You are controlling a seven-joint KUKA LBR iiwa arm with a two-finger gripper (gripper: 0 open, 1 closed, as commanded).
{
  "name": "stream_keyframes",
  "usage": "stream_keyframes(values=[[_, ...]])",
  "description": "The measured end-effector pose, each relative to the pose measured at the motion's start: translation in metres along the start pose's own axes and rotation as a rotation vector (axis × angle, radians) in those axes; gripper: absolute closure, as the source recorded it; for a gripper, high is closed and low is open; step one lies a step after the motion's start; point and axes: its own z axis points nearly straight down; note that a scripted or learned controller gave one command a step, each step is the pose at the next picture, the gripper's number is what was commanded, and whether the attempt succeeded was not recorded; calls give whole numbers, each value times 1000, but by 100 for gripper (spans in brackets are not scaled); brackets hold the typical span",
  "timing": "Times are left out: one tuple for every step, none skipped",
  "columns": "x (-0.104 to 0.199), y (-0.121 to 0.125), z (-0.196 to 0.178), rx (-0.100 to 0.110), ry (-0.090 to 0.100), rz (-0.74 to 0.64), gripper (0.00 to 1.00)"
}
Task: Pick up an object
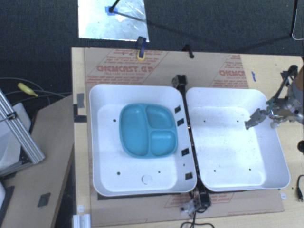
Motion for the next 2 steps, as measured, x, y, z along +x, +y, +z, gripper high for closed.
stream_keyframes(values=[[61,-40,-202,-20,-1,-8,0],[11,-30,-163,1,-2,6,0]])
